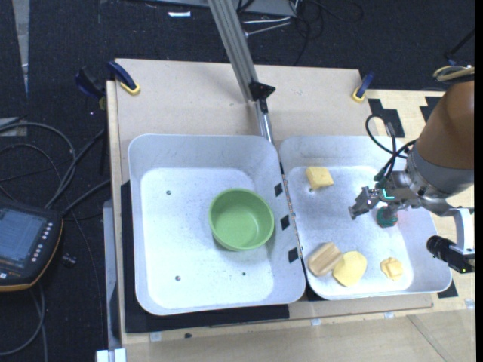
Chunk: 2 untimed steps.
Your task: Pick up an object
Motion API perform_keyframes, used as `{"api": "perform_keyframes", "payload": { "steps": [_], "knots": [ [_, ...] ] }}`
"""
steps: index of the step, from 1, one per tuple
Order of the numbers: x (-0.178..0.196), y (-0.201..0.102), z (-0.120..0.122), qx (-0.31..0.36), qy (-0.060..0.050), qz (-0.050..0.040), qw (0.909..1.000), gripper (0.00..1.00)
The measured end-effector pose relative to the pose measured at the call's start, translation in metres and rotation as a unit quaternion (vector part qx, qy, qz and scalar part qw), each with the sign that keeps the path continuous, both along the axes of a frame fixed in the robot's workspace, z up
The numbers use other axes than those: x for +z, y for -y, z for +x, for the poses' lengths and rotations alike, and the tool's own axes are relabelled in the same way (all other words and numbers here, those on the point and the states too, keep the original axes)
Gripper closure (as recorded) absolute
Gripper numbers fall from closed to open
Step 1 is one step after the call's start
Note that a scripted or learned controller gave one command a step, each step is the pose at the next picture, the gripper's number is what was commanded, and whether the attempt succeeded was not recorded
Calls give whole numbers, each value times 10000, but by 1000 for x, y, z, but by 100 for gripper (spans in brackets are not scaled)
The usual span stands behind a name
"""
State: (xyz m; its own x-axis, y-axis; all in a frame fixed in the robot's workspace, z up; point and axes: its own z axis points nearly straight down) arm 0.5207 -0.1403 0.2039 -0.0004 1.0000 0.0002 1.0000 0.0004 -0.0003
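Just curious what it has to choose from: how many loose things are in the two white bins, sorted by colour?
Green round plastic bowl: 1
Yellow pieces (block, rounded lump, small piece): 3
Tan bread-like piece: 1
Small teal object under the hand: 1
Total: 6

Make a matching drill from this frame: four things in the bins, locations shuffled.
Things:
1. green bowl
2. yellow block
3. gripper
4. small yellow piece

Places:
A. right bin, near-right corner
B. left bin, towards the divider
C. right bin, far-left part
D. over the middle of the right bin

Pairs: 1-B, 2-C, 3-D, 4-A
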Motion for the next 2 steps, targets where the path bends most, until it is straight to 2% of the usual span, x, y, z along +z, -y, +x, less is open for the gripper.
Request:
{"api": "perform_keyframes", "payload": {
  "steps": [1, 2],
  "knots": [
    [0, 0, 0, 0, 0, 0, 10000, 0],
    [-45, 6, 3, -3, -18, 2, 10000, 0]
  ]
}}
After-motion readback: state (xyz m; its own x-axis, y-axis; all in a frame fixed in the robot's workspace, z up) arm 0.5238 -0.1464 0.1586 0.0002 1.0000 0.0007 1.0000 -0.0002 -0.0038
